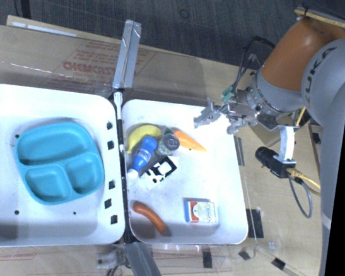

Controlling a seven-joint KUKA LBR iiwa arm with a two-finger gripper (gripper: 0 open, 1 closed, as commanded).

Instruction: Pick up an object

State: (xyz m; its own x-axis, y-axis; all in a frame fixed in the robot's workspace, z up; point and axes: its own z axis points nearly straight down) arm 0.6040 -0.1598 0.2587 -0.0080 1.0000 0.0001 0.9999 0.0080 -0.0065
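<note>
Hovering claw (216,118) above carrot (190,142), box (200,211) label unreadable

Seen from above: two white bins side by side on a bench, left bin (0,142) holding a blue divided plate (59,162). In the right bin (231,193), toward 10 o'clock, a clustered yellow banana (140,135), blue bottle (143,154) and orange carrot (189,142); beside them a black-and-white tag (162,168). At 6 o'clock, a sausage (149,216); at 5 o'clock, a small red-and-white box (200,211). Poised over the bin's 1 o'clock corner, the gripper (217,116) (nothing between its fingers).
</note>
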